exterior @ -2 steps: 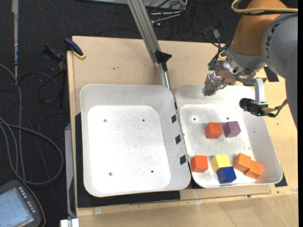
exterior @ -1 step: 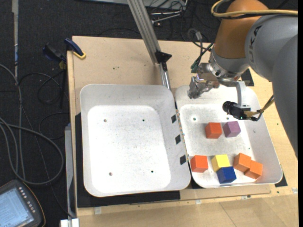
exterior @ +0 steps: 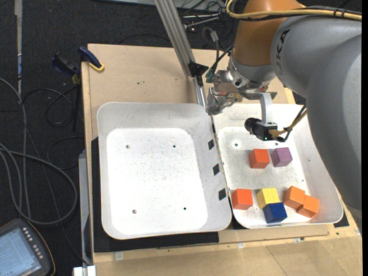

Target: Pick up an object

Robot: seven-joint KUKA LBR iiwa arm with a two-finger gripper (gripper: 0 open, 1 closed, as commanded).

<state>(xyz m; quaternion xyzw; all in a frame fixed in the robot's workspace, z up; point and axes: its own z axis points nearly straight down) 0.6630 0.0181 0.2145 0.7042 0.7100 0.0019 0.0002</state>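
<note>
Your claw (exterior: 221, 103) hung over the right bin's (exterior: 328, 177) top-left corner; can't tell its opening or grip. The blocks sat loose lower down, orange block (exterior: 259, 158) beside purple block (exterior: 281, 156) nearest, probably scattered for easy picks.

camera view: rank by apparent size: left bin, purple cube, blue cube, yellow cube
1. left bin, far largest.
2-4. purple cube, yellow cube, blue cube: all look about alike; not ranking them.

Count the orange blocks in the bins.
4, all in the right bin: one beside the purple block, one near the left wall, two touching at the front right. The arm may hide more.
</note>
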